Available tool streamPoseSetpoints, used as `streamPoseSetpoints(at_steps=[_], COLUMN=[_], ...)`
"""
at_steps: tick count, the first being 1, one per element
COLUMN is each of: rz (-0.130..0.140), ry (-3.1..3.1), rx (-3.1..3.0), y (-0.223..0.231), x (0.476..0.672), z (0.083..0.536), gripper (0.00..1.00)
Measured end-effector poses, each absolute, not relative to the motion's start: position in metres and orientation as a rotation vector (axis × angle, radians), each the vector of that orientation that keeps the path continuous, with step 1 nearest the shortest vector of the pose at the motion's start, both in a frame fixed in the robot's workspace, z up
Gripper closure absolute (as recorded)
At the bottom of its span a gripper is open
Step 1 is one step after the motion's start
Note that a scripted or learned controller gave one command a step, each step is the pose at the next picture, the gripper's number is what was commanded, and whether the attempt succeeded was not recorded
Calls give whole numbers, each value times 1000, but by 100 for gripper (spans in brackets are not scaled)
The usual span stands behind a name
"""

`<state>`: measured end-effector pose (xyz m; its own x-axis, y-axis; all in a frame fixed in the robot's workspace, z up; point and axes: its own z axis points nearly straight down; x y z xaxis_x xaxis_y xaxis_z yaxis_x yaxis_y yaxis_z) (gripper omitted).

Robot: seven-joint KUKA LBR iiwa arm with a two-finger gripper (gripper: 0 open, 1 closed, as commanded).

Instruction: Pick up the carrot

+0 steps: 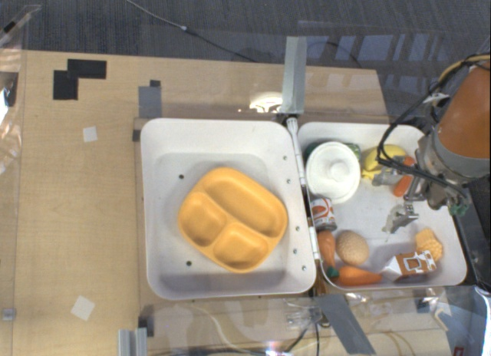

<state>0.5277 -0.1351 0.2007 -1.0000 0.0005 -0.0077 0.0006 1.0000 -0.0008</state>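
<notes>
The carrot (357, 275) lies on its side along the front wall of the right bin (459, 266), orange with its tip pointing right. A second orange, carrot-like piece (327, 248) stands lengthwise just left of it by the bin's left wall. My gripper (401, 219) hangs over the bin's bare middle floor, up and to the right of the carrot and well apart from it. It looks open, with nothing between its fingers.
The right bin also holds a white round bowl (334, 169), a banana (381, 159), a small red-orange item (403, 184), a can (322, 212), a beige egg-shaped item (353, 247), a waffle-like piece (429, 243) and a small carton (414, 264). A yellow divided plate (232, 218) lies in the left bin (157, 193).
</notes>
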Motion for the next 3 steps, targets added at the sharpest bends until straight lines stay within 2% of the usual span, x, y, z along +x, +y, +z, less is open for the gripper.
streamPoseSetpoints(at_steps=[1, 2, 3], rz=[1, -1, 1], ry=[3118, 3107, 3070], rx=[364, 351, 627], y=[-162, -160, -171], x=[519, 524, 505], z=[99, 112, 99], gripper=[0, 100, 100])
